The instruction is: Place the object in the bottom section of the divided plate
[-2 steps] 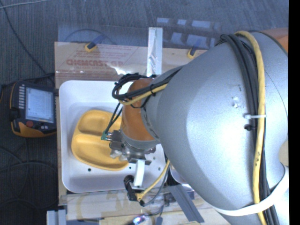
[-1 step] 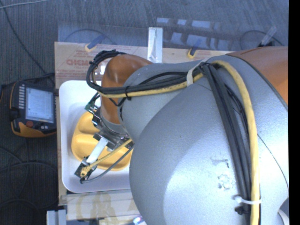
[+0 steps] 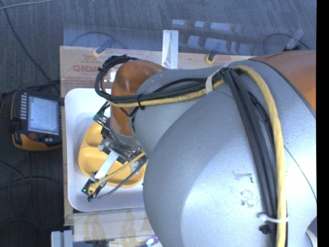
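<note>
A yellow divided plate (image 3: pixel 88 152) lies in the left white bin (image 3: pixel 74 115). The arm's wrist covers most of the plate, leaving its left rim and front edge in sight. My gripper (image 3: pixel 114 149) hangs low over the plate's middle, and its fingertips are hidden under the wrist hardware. No object to place can be made out; whatever lies under the gripper is hidden.
The grey arm body and its orange band fill the right and centre, hiding the right bin. A teach pendant (image 3: pixel 37 119) sits on the floor left of the bench. A cardboard sheet (image 3: pixel 82 66) lies behind the left bin.
</note>
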You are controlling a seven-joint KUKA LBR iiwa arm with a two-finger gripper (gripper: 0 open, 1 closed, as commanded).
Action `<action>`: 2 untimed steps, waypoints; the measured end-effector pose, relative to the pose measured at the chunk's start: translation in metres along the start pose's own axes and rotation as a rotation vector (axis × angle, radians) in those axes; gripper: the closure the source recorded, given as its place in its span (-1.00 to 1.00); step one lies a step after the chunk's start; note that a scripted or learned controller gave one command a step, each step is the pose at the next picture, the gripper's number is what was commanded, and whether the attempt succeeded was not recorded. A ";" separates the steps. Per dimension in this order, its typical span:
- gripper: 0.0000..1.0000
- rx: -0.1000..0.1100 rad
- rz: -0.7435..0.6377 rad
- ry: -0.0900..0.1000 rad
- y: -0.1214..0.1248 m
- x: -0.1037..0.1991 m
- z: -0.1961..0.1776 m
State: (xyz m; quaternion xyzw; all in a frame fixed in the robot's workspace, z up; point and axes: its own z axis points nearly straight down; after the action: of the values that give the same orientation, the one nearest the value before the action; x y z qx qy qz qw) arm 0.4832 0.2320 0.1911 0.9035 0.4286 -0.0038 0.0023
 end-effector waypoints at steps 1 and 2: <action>-1.00 0.000 -0.132 0.001 0.040 0.032 -0.056; -1.00 0.000 -0.337 0.000 0.101 0.049 -0.059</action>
State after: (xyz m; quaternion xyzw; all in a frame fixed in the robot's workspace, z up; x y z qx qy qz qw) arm 0.5924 0.2066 0.2501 0.8187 0.5742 -0.0039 0.0018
